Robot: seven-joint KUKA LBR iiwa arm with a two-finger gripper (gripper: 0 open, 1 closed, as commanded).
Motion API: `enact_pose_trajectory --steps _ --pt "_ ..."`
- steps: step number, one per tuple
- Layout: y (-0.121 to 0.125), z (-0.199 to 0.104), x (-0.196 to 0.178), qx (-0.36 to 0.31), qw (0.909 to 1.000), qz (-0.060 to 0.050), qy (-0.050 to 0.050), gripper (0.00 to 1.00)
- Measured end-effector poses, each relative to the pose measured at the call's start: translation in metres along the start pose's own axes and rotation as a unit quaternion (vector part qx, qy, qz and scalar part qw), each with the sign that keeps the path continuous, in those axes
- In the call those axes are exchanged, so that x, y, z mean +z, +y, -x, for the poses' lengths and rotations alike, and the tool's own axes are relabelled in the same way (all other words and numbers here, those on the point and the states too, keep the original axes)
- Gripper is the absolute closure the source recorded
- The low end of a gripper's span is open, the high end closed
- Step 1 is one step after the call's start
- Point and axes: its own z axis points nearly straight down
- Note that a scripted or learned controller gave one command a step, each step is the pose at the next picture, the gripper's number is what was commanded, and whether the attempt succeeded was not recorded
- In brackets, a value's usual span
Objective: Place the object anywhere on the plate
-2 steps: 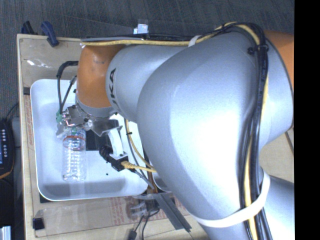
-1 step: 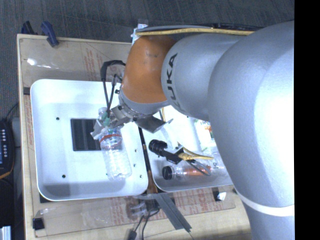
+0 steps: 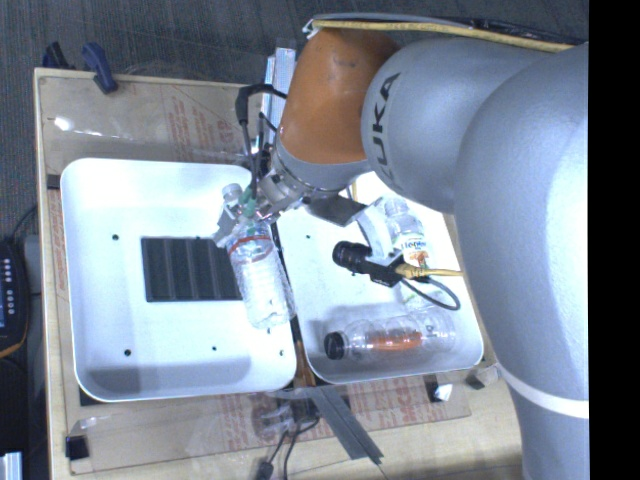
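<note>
A clear plastic bottle (image 3: 255,268), its neck caught between the jaws (image 3: 243,218), hangs just below them over the left bin (image 3: 95,268); the carry looks underway, and lowering it onto the dark ribbed plate (image 3: 185,268) beside the jaws comes next

A single fixed camera looks down at a slant on the bench (image 3: 60,118), close enough that the left bin (image 3: 100,268) and right bin (image 3: 320,298) span the frame. The arm (image 3: 480,148) enters from the right, looming large nearest the lens.
</note>
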Motion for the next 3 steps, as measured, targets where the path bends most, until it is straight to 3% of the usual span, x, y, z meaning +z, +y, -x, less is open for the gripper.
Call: enact_pose_trajectory --steps 2,3 --pt "0.0012 0.0002 -0.0190 -0.003 1.0000 -0.001 0.000 1.00" --pt "0.0012 0.0002 -0.0191 -0.003 1.0000 -0.001 0.000 0.00"
